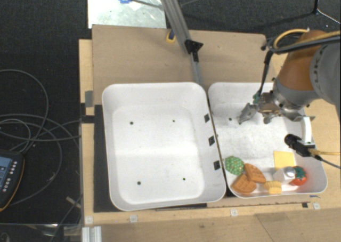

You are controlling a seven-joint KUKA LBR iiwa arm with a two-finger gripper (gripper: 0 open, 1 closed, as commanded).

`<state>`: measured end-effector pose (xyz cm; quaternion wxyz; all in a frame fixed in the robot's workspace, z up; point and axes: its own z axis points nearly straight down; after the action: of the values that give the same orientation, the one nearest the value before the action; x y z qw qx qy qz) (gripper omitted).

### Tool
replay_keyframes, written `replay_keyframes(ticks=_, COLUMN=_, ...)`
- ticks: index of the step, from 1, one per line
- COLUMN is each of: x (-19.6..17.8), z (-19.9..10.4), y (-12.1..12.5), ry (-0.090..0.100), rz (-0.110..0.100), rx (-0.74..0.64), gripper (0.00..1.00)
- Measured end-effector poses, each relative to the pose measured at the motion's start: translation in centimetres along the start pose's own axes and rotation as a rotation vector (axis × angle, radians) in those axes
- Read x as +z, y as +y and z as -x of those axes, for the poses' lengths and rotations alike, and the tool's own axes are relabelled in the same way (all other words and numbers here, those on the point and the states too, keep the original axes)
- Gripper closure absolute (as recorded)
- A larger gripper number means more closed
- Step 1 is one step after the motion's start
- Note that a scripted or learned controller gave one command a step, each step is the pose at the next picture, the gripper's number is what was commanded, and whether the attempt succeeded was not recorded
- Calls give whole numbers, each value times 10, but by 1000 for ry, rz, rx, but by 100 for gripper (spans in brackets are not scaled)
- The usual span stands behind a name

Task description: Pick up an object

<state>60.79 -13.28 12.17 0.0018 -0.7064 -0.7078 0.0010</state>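
While the gripper [254, 113] hung over the bare upper part of the right bin [229, 94], its fingers stood apart and held nothing. You saw the objects crowded at the near end of that bin: the green piece [233, 164], two orange waffles [249, 178], the yellow block [284, 159]. Because they touched, a descent there could have pushed them aside or caught two.
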Motion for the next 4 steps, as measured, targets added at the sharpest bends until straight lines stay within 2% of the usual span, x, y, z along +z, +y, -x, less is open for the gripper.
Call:
replay_keyframes(ticks=1, x=-14, z=1, y=1, ry=-1, rz=6, rx=1, gripper=100)
replay_keyframes(ticks=2, x=-76, z=9, y=5, ry=-3, rz=12, rx=0, gripper=100)
replay_keyframes(ticks=3, x=-123, z=9, y=7, ry=-3, rz=11, rx=-3, gripper=100)
replay_keyframes(ticks=4, x=-126, z=-43, y=-1, ry=0, rz=5, rx=-8, gripper=100)
